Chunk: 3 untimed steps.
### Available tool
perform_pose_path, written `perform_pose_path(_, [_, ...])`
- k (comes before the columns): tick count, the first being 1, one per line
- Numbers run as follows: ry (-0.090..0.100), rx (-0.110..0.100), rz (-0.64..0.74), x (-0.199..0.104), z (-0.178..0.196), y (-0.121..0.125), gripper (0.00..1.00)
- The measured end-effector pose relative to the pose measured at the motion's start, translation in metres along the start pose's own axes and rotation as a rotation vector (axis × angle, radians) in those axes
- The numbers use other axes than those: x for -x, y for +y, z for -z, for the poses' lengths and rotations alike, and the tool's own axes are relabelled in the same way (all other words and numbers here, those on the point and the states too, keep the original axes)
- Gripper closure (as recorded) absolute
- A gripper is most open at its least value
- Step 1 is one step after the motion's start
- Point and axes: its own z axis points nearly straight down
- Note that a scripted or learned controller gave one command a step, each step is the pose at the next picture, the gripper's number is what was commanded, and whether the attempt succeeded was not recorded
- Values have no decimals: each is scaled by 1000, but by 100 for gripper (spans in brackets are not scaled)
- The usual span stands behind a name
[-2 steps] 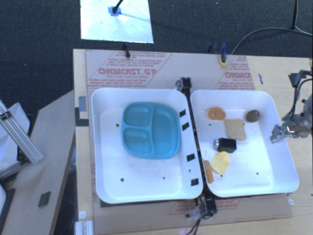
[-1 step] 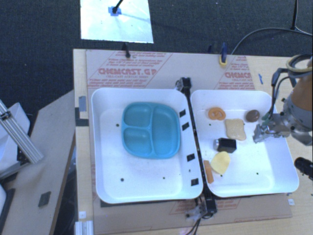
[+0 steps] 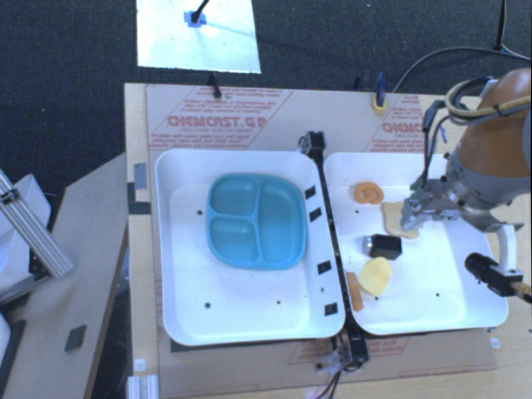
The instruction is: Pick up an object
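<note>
My gripper hangs low in the right bin, over the right end of a flat tan piece. Whether it touches that piece I cannot tell. An orange pretzel-shaped object lies to the gripper's left, toward the back. A small black block rests just below and left of the gripper. Nearer the front lie a yellow rounded piece and a thin orange stick against the bin's left wall.
The left bin holds a blue divided plate in its middle. A black-tabbed divider runs between the bins. The arm's orange-banded wrist overhangs the right bin's back right.
</note>
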Motion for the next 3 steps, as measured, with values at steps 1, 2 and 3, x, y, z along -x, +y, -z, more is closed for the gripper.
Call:
perform_pose_path(1, [1,-2,0,-55,-10,11,100])
perform_pose_path(2, [1,-1,-1,-108,2,19,100])
perform_pose_path(3, [1,1,0,-160,12,36,100])
